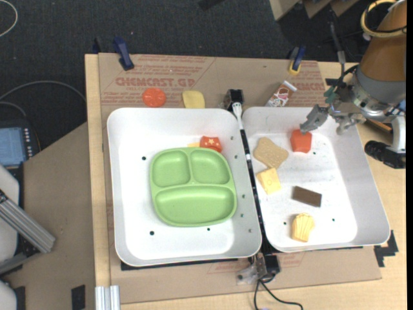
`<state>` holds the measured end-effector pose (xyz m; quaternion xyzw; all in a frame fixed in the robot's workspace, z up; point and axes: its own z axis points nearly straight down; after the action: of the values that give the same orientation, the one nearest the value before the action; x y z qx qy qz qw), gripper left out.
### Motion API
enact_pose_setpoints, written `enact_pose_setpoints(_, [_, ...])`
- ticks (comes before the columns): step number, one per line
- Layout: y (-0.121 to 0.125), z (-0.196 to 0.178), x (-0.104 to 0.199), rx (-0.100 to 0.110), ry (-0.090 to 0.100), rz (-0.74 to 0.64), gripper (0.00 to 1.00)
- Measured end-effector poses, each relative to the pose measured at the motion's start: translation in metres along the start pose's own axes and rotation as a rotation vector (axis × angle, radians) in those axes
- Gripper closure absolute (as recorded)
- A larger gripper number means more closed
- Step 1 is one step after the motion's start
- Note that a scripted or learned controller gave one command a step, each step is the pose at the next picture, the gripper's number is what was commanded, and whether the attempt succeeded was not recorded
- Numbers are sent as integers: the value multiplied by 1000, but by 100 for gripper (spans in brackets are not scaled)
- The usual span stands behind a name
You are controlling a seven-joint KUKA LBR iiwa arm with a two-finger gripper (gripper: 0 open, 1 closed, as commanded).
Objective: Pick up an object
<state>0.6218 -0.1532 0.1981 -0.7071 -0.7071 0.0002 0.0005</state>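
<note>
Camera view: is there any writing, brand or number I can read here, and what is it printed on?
"CHEMCAST GP", red print on the brown board under the bins, along its far edge.
Fainter red lines above and below that, and more at the board's far right: too blurred to read.
Small packet on the board beyond the right bin: red and white print, too small to read.
</note>
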Motion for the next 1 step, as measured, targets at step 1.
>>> enact_pose_setpoints(1, [44,121,-21,2,-1,-1,0])
